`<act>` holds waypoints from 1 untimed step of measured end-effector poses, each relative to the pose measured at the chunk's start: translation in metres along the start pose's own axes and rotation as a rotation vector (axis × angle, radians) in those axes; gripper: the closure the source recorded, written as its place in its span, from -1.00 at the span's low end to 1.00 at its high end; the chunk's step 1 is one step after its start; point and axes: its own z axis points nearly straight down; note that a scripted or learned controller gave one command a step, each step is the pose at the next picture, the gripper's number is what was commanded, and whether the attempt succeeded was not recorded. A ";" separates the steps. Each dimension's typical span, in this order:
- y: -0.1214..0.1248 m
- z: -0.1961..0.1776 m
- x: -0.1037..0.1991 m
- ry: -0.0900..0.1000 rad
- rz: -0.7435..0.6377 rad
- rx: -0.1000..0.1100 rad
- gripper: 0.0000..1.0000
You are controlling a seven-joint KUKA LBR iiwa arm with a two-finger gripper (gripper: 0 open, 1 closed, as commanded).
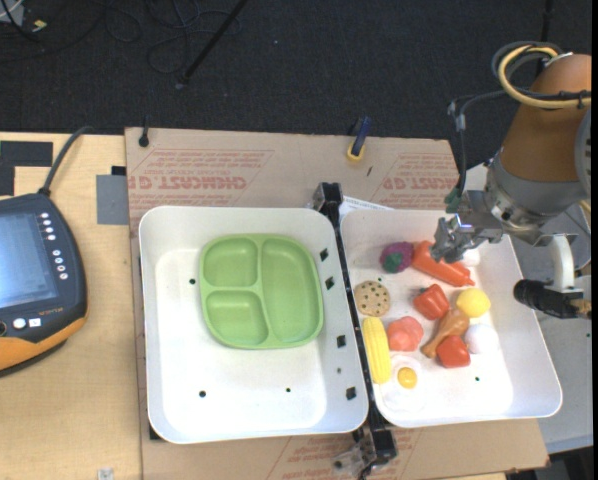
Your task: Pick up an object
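Centre-left of the frame, the left white plastic bin [169,388] holds a green divided plate [260,292]. Right of centre, the right white bin [524,388] holds the toy food. The grey two-finger gripper [455,236] hovers above the orange plastic carrot [441,266]; open or closed, I cannot tell. The carrot is probably light, stiff, slick; grip mid-length.

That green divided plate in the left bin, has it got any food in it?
Empty. The green plate shows three bare compartments; the toy food, such as the corn and cookie, lies in the right bin.
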 end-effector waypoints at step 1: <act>-0.034 -0.004 0.039 0.000 0.000 0.001 1.00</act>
